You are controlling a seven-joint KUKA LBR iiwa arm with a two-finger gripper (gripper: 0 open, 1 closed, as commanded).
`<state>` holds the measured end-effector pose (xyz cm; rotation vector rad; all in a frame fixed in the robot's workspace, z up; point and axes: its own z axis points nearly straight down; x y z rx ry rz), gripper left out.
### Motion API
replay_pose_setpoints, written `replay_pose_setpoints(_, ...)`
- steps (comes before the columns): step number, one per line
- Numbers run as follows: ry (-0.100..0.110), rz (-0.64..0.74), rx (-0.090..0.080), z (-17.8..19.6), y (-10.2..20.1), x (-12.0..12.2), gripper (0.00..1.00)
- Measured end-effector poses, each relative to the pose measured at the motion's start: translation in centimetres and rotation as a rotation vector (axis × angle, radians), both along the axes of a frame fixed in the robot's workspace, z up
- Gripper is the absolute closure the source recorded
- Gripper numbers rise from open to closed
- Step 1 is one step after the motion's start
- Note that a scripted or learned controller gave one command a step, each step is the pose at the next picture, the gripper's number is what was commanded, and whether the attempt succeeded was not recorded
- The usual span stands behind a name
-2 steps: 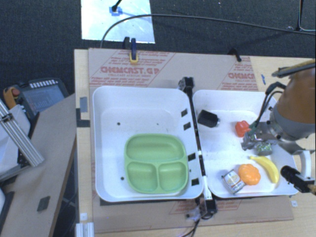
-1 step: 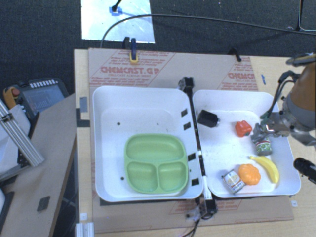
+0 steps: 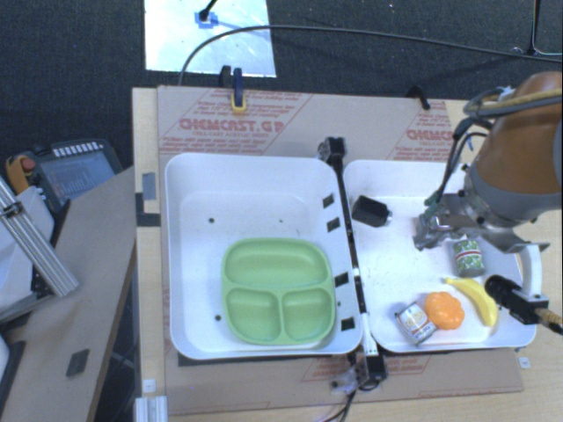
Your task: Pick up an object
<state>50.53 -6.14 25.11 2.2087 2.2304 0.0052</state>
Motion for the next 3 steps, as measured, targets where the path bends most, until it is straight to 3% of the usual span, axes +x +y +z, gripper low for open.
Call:
replay_pose_setpoints(1,0.002,-0.001,0.001,-1.5,5.2,-0.1,1.0)
replay_pose_setpoints(3,0.003,0.001,0.002,-1.2,17.0,-0.3,1.0)
